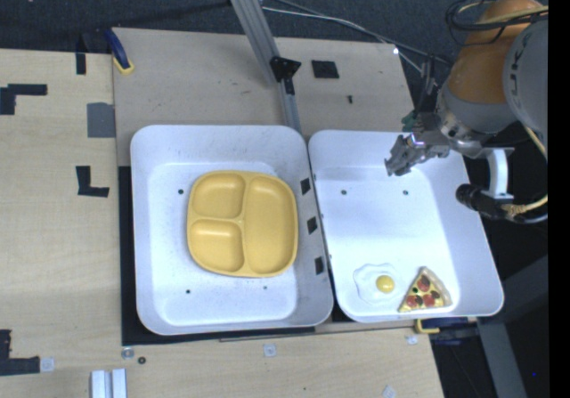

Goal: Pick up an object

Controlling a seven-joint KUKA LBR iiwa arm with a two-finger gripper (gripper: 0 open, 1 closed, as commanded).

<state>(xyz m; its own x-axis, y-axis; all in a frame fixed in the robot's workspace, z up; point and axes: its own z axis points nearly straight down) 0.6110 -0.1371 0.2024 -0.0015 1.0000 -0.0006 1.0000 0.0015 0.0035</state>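
Observation:
A fried egg toy (377, 282) and a pizza slice toy (426, 290) lie side by side at the near edge of the right bin (401, 218). A yellow divided plate (242, 223) sits in the middle of the left bin (160, 209). My gripper (401, 160) hangs over the far right part of the right bin, well away from the egg and the pizza slice. I see nothing between its dark fingers.
A slanted grey pole (254, 18) rises behind the gap between the bins. Cables run across the dark floor at the back. The wooden bench (53, 209) spreads to the left, with black tape marks on it.

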